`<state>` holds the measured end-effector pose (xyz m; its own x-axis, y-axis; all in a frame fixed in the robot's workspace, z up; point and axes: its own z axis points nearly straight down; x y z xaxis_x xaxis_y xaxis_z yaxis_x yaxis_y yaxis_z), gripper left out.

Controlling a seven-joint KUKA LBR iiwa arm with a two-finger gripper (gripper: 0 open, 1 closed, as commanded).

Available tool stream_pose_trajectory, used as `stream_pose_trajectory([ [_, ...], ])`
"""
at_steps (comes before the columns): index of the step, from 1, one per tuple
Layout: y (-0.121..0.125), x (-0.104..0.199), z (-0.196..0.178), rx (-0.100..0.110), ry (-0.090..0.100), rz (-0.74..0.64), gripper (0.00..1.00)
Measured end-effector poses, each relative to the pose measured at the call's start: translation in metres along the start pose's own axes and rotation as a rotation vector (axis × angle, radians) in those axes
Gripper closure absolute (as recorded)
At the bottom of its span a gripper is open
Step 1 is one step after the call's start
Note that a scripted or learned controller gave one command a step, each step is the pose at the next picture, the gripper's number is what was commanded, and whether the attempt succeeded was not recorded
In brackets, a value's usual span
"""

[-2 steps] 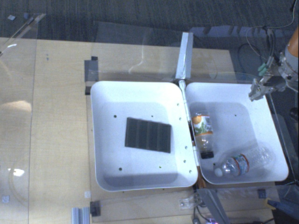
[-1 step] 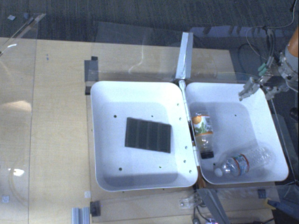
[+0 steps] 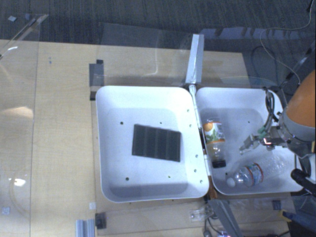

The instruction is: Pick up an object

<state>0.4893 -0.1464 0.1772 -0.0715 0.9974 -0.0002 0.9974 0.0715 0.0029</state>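
Observation:
My gripper (image 3: 250, 141) hangs over the middle of the right bin (image 3: 232, 102), reaching in from the right, and looks open with nothing between its fingers. To its left, a small clear bottle (image 3: 214, 138) with an orange and green label lies along the bin's left wall, a dark end pointing to the front. A crumpled clear water bottle (image 3: 245, 174) with a white cap lies on its side at the bin's front, just below the gripper. Neither bottle touches the gripper.
The left bin (image 3: 113, 107) holds a flat dark ribbed pad (image 3: 156, 142) near its middle. A metal divider post (image 3: 195, 58) rises between the bins at the back. Cables run along the right side by the arm (image 3: 301, 107).

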Motion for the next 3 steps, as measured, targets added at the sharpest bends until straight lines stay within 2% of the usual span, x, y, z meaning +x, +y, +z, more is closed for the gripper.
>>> stream_pose_trajectory([
  [1,0.083,-0.018,0.088,-0.011,-0.004,-0.202,0.0],
  [2,0.114,0.004,0.088,-0.008,-0.012,-0.454,0.0],
  [3,0.128,0.008,0.088,-0.004,-0.021,-0.44,0.0],
])
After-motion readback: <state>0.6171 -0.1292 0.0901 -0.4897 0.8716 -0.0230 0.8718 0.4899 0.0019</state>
